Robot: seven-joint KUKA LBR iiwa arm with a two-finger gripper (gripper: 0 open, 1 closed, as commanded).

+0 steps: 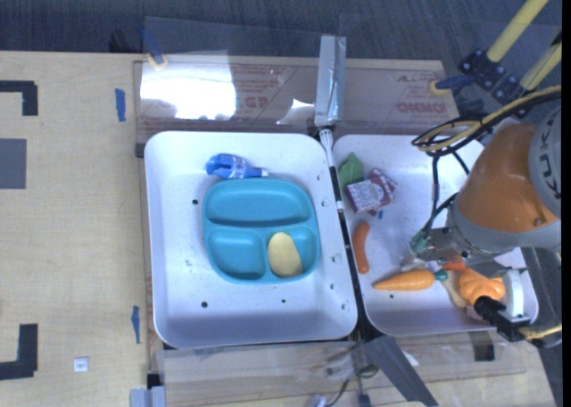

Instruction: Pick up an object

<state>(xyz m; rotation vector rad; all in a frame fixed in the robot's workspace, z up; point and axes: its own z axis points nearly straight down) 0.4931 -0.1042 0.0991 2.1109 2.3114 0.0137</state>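
The right bin (pixel 401 311) holds several small items: a green piece (pixel 350 167), a crumpled red and white wrapper (pixel 369 192), a thin orange-red carrot (pixel 361 245), a fat orange carrot (pixel 406 282) and an orange toy (pixel 477 288) at the right. My gripper (pixel 431 252) hangs low over the right bin's lower middle, just above the fat carrot's right end. The wrist's orange band (pixel 504 182) covers much of the bin's right side.
The left bin (pixel 169 218) bears a blue divided tray (pixel 259 204) with a yellow potato-shaped piece (pixel 285 254) in its lower right compartment. A blue bottle-like item (pixel 230 165) lies behind the tray. A clear panel (pixel 232 84) stands at the back. Black cables (pixel 451 142) loop near the arm.
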